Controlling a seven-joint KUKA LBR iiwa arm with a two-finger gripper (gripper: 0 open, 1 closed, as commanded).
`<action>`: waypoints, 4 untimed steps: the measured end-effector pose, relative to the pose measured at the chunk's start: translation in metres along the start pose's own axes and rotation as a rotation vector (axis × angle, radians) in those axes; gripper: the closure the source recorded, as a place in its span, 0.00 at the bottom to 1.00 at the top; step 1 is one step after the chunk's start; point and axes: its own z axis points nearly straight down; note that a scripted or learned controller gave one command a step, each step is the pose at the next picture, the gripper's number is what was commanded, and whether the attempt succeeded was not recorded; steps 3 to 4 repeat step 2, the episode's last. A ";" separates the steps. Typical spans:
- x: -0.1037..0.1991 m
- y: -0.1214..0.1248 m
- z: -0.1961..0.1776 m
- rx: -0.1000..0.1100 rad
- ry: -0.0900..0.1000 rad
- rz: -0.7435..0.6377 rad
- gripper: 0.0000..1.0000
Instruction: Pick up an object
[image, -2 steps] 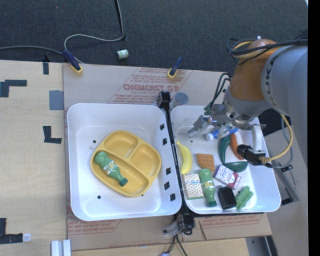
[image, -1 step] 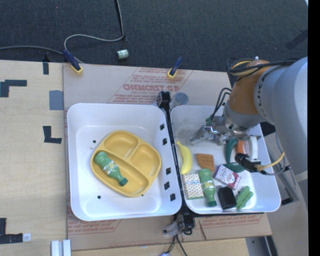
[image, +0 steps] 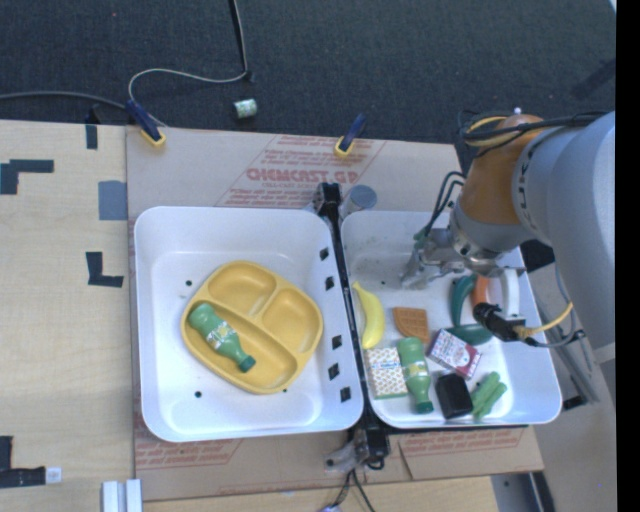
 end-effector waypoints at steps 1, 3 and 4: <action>-0.027 0.050 -0.040 0.000 0.001 -0.001 1.00; -0.027 0.049 -0.039 0.003 0.001 -0.001 0.00; -0.027 0.049 -0.039 0.003 0.001 -0.001 0.00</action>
